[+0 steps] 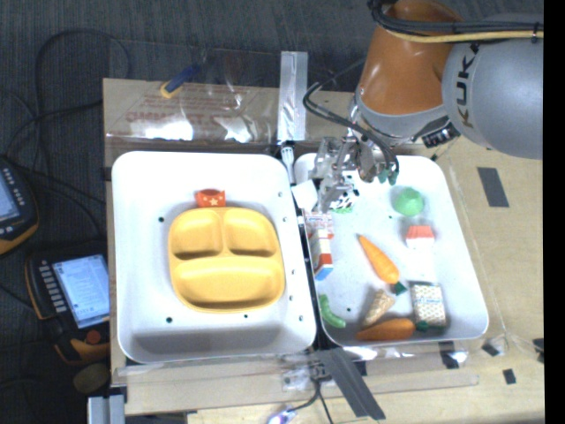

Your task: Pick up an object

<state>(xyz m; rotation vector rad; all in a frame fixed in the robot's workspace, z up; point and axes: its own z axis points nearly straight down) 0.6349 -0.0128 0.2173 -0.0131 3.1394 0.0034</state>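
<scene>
The arm is reaching in from the right, and the gripper [340, 173] is hanging low over the upper left corner of the right bin [459, 203], close to the wall it shares with the left bin [132, 237]. Whether the hand is spread or pressed together, I cannot tell; the metal and cabling there are blurring into one tangle, and nothing is showing as pinched in it.

Directly under the tool, a small black-and-white object [344, 203] is lying on the bin floor, and just below that a red-and-white carton [321, 241] is resting along the dividing wall. Either is looking like the likely target, judging by position alone.

The remaining candidates are sitting further off: a green ball [408, 201], a small red-capped white bottle [420, 237], an orange carrot [379, 258], a patterned box [427, 303], a second carrot [386, 329] at the bottom edge. Over in the left bin, a yellow divided tray [225, 259] is sitting with a small red item [210, 198] at its top rim.

The risks from here: working this tight to the wall, a finger could be striking the rim or landing on the carton's edge and pushing it away instead of straddling it. The small object is also lying so low that the grip may be closing above it and coming away with nothing.
</scene>
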